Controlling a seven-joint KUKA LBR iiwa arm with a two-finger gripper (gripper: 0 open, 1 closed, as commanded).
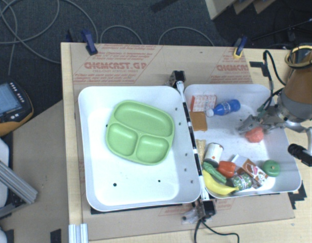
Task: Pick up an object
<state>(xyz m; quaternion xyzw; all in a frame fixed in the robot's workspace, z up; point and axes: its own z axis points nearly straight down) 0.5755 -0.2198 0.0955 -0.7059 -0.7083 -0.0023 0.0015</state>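
White bins (95, 135): two; green tray (140, 132), blue bottle (224, 107): one each.

We see a tabletop (120, 59) covered in brown printed cardboard. 2 shallow white bins sit directly on it, side by side and touching along their inner edges: the left bin (95, 151) and the right bin (277, 156). 2 blue clamps (88, 41) grip its far edge.

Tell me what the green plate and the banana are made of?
The green plate looks like smooth moulded plastic, with a soft sheen and three pressed sections. The banana is probably a plastic toy: even yellow, slightly shiny, though real fruit can't be ruled out.
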